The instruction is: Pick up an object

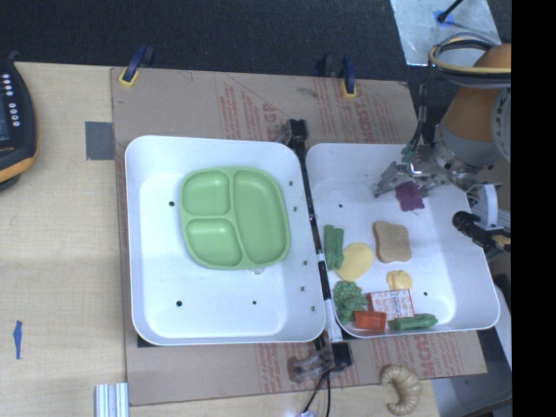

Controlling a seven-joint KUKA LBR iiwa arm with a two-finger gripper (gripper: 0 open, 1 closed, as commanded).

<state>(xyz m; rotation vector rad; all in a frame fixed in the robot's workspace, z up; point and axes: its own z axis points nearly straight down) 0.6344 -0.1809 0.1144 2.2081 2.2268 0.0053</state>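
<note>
Red print all over the brown cardboard sheet [217, 102] under both bins, repeated in slanted rows, too faint to read. More red-and-white printing on a small packet [390, 302] at the near end of the right bin [473, 294], lettering too small to make out. Rows of buttons on a black-and-orange handset [13, 115] at the left edge, nothing legible.

Over to the gripper [415, 177], low over the far part of the right bin, under the grey-and-orange arm [473, 102]. Just beside it on the near side, touching or almost touching, a small purple piece [409, 197] flat on the bin floor. Released or clenched: cannot tell from this angle. No clear sign of the purple piece being held.

Further toward the near end of the same bin: tan bread slice [392, 241], round yellow piece [356, 260], smaller yellow bit [399, 280], long green strip [333, 240] against the left wall, bushy green piece [349, 298], red chunk [369, 321], green pod [413, 322].

In the left bin [148, 233], a pale green divided plate [234, 218], three compartments.

Light wood counter [52, 259] below, cardboard pinned by clamps [347, 81] along the far edge, grey tape patch [99, 140] at left, tan curled pastry shape [401, 386] off the bins at the near edge. Dark carpet [217, 16] beyond.
</note>
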